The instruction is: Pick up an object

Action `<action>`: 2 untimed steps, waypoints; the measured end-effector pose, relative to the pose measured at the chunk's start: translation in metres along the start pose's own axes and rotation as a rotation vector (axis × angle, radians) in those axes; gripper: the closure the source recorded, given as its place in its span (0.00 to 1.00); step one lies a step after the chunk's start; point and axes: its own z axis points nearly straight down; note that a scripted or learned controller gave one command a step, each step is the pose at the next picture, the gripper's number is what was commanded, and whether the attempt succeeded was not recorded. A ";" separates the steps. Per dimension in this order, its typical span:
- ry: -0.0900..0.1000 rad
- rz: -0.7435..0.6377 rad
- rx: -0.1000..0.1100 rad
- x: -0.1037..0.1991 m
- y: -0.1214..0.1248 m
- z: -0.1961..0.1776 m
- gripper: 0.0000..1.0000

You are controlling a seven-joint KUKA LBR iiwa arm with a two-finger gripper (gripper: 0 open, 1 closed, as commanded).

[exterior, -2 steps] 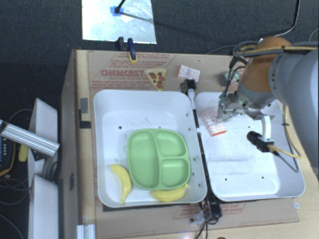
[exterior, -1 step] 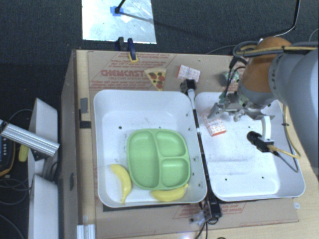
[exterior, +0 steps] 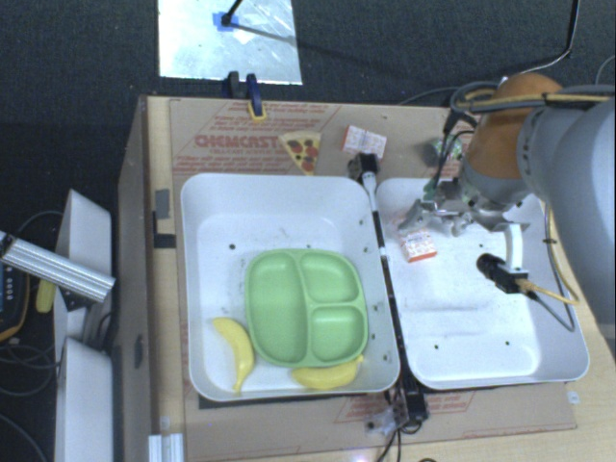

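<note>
Grey arm [exterior: 563, 152] — hand [exterior: 438, 215] low over right bin [exterior: 481, 354]

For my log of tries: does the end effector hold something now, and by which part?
Cannot tell. The end effector hangs over the right bin, close to a small red-and-white packet; no grasp shows.

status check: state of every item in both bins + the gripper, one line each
green divided plate: upright, flat in the left bin, compartments bare
banana: lying at the plate's left edge
second banana: lying along the plate's front edge, partly tucked under it
small red-and-white packet: lying flat in the right bin, near the gripper
gripper: low over the right bin's far corner, nothing seen between its fingers
</note>
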 end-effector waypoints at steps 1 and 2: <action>-0.002 -0.003 -0.011 0.000 0.003 -0.013 1.00; -0.002 -0.002 -0.011 0.000 0.003 -0.012 0.00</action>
